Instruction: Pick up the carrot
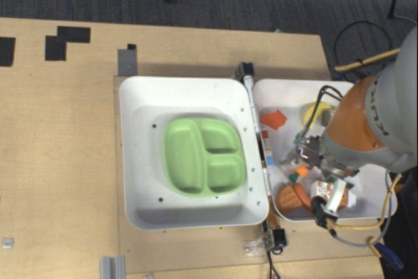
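The carrot (pixel 301 174) shows as a small orange piece with a green-blue end in the right bin (pixel 282 93), near its middle. Most of it is hidden under the gripper (pixel 307 159), which hangs right over it at the end of the grey arm with the orange band (pixel 353 122). Whether the gripper touches the carrot cannot be told from this angle.
The left bin (pixel 140 140) holds a green divided plate (pixel 204 155). In the right bin lie a red-orange piece (pixel 274 119), a yellow item (pixel 312 114) partly behind the arm, and a brown ridged food toy (pixel 292 198) at the front edge. Cables (pixel 346 229) trail below the wrist.
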Controlling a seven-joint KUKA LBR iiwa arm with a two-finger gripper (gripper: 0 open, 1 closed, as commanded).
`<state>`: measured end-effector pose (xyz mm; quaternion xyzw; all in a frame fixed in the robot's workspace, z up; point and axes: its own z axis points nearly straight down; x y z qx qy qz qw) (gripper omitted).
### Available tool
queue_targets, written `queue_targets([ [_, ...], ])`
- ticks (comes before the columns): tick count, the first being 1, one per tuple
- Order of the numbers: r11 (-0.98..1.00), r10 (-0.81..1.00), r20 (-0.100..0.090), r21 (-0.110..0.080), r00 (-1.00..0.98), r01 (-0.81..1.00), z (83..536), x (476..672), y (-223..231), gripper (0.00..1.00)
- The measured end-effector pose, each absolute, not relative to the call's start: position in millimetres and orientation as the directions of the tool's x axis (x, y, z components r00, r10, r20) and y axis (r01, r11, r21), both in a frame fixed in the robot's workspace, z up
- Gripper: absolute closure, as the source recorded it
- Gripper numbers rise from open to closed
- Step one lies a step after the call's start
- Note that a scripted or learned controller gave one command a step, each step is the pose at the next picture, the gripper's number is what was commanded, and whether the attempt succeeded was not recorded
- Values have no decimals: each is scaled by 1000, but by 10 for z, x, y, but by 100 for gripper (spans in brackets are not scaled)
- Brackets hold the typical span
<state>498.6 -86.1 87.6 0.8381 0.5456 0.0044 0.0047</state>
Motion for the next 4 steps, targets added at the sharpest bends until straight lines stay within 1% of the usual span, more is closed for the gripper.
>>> queue_targets([
  [4, -405, 914, 2, 13, 405, 914, 876, 4986, -861, 0],
])
